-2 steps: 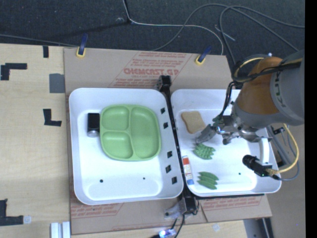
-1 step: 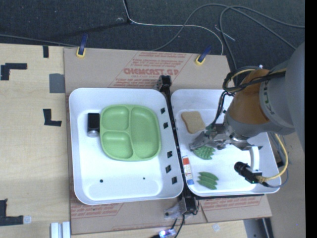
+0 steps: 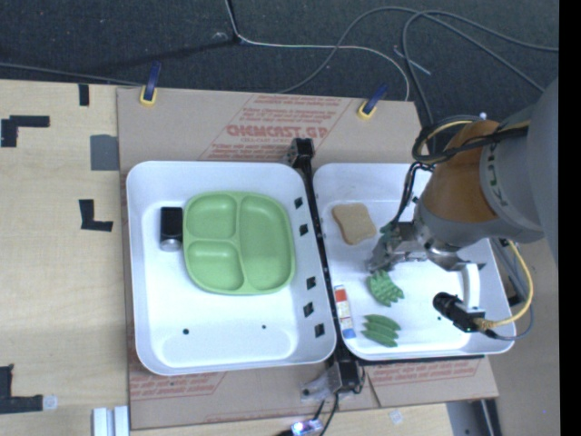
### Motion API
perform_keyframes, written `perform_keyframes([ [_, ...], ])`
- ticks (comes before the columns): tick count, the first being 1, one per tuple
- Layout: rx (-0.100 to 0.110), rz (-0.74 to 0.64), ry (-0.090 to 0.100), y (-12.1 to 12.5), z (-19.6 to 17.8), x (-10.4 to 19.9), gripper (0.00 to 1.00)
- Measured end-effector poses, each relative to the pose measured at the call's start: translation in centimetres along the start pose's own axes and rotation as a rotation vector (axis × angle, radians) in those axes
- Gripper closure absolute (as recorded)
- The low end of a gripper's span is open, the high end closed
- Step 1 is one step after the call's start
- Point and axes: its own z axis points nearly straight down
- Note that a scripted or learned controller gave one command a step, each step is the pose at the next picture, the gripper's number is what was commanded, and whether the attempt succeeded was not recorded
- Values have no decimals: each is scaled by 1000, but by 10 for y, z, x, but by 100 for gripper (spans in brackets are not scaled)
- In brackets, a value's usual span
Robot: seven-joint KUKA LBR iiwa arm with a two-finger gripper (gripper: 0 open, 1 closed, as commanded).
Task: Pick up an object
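Nothing is being carried yet, as far as this view shows: the gripper (image 3: 385, 254) is hanging low over the right bin (image 3: 413, 334), just above a leafy green toy (image 3: 385, 288), and whether it is touching that toy is hard to say. How its jaws are standing is something I cannot tell, since the grey wrist is covering them. By my reading, the grasp and the lift are both still waiting to be done.

That green toy is looking soft and ragged-edged, like plastic lettuce. Nearby, a green pod-shaped piece (image 3: 380, 329) is lying close to the bin's front wall, smooth and ribbed. A tan bread-like slab (image 3: 353, 222) with rounded corners is sitting further back, and a slim tube (image 3: 342, 311) is lying along the left wall.

The left bin (image 3: 218, 348) is holding a glossy green plate (image 3: 240, 242) with 3 compartments, and a small black block (image 3: 171, 226) is sitting just beside it.
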Motion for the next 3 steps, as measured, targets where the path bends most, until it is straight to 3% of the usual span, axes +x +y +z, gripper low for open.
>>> perform_keyframes([
  [3, -2, 1, 1, 9, -161, 8, 100],
])
